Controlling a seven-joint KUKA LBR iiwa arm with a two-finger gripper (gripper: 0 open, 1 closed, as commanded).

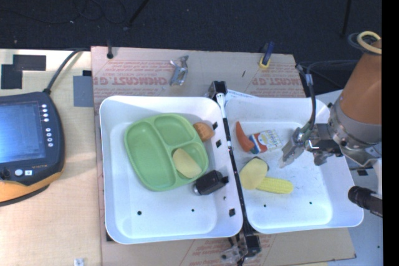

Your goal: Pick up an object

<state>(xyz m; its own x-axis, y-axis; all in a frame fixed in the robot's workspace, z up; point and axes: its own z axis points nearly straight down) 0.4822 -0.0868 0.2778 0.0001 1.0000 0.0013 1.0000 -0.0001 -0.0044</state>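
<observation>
My gripper (303,155) hangs over the right bin (312,215), at its right side, on the grey arm with the orange band (365,87). Its fingers (289,150) stand apart with nothing between them. Just left of it lies a small white packet (269,140) beside a red-orange piece (244,137). Below these rest a pale yellow slice (252,173) and a yellow corn cob (275,185). All of them lie on the bin floor, apart from the gripper.
The left bin (162,221) holds a green divided plate (156,146) with a pale yellow piece (186,162) on it, an orange piece (203,131) at its edge and a black object (209,182). A tablet-like pendant (28,137) sits left of the bins.
</observation>
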